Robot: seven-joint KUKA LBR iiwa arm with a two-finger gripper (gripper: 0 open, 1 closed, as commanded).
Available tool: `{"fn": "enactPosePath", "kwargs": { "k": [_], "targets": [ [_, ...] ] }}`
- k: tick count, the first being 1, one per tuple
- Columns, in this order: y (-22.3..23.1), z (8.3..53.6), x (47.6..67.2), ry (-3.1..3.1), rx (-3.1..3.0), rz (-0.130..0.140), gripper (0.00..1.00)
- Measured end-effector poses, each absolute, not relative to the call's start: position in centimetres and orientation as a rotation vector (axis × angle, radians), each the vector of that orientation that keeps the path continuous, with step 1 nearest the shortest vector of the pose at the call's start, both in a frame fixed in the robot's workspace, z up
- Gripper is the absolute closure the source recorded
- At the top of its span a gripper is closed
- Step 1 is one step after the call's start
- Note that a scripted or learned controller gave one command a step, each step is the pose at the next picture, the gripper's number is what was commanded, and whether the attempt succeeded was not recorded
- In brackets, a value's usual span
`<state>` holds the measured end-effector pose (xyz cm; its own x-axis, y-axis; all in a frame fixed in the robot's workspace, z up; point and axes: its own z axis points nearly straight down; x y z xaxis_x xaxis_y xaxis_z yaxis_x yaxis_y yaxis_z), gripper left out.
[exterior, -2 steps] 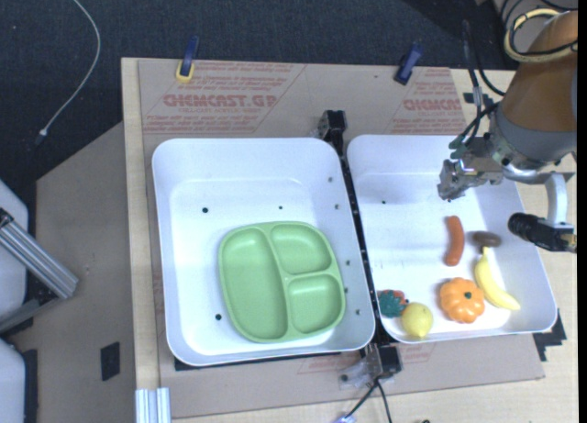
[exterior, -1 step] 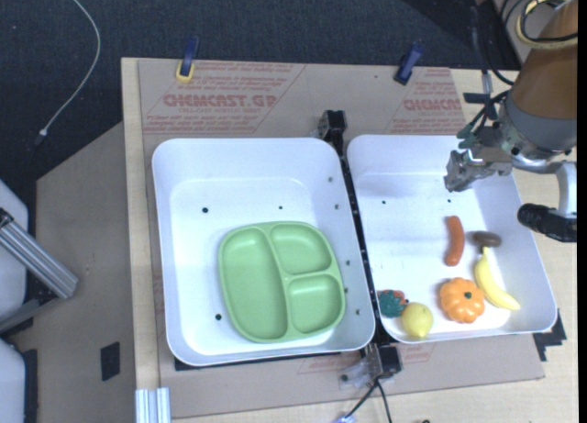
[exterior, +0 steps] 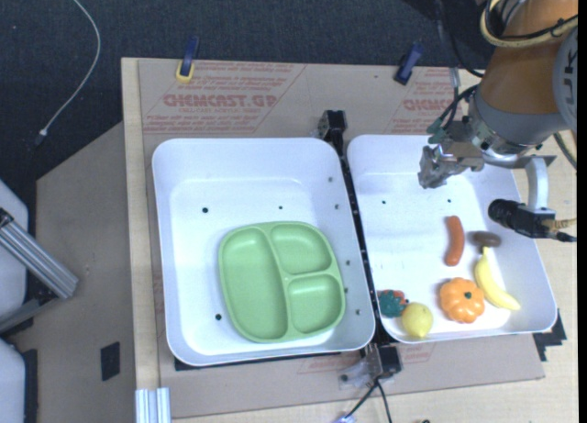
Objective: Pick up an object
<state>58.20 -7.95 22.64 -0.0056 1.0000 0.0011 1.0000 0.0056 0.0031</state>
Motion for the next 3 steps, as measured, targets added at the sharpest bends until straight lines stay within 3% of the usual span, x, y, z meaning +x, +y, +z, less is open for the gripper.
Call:
{"fn": "enactPosePath", "kwargs": {
  "k": [2, 3],
  "targets": [
    [3.4, 24.1, 59.5, 2.229, 2.214, 0.005, 1.00],
    [8.6, 22.4, 60.2, 2.228, 2.216, 0.002, 1.00]
  ]
}}
